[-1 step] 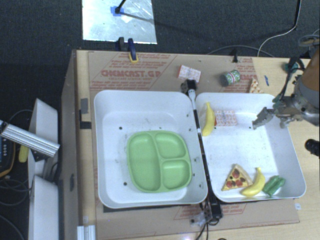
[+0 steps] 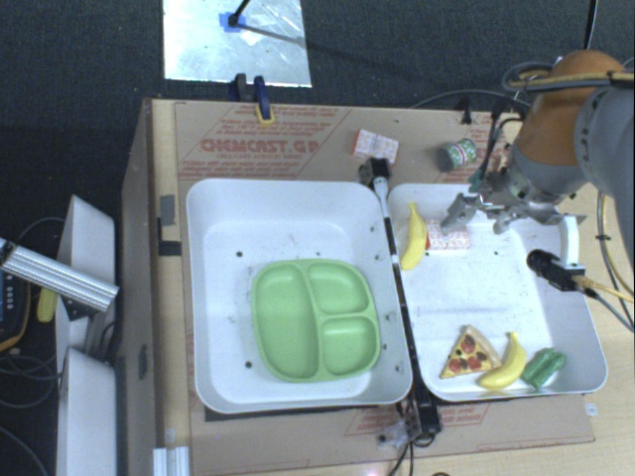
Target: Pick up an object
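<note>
1. Jaws (image 2: 478,216): over the upper part of the right bin (image 2: 585,317); spread apart, grasping nothing.
2. Red-and-white card (image 2: 448,239): flat on the bin floor, just below and left of the jaws.
3. Banana (image 2: 414,237): by the bin's left wall, left of the jaws.
4. Pizza slice (image 2: 468,353), second banana (image 2: 506,363), green pepper (image 2: 543,367): near edge, well apart from the jaws.
5. Green divided plate (image 2: 316,318): left bin (image 2: 213,266).

Two white bins (image 2: 213,266), two bananas (image 2: 413,238), one green divided plate (image 2: 316,319), one pizza slice (image 2: 467,354), one green vegetable (image 2: 543,367)
</note>
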{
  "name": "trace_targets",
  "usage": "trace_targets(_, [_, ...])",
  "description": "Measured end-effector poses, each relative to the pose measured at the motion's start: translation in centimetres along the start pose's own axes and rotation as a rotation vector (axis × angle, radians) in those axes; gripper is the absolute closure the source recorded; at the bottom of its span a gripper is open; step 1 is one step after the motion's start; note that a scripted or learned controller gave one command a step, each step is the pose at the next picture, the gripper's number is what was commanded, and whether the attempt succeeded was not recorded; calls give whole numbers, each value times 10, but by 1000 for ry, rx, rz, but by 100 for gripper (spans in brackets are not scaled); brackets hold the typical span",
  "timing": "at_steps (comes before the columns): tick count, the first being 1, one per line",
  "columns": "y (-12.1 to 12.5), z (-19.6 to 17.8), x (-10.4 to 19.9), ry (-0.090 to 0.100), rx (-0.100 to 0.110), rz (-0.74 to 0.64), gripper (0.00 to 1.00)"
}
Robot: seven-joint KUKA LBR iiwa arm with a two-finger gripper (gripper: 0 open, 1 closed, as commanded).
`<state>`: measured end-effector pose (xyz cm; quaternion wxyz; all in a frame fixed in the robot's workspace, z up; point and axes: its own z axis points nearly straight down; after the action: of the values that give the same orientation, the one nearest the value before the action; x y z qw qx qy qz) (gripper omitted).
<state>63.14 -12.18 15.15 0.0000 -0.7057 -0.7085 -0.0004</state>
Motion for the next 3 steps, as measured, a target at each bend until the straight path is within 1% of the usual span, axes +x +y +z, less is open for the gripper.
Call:
trace_targets(1, [41, 62, 38, -3, -10, -1, 0])
trace_targets(2, [41, 62, 34, -2, -11, 0, 0])
trace_targets(3, [41, 62, 36, -4, -12, -1, 0])
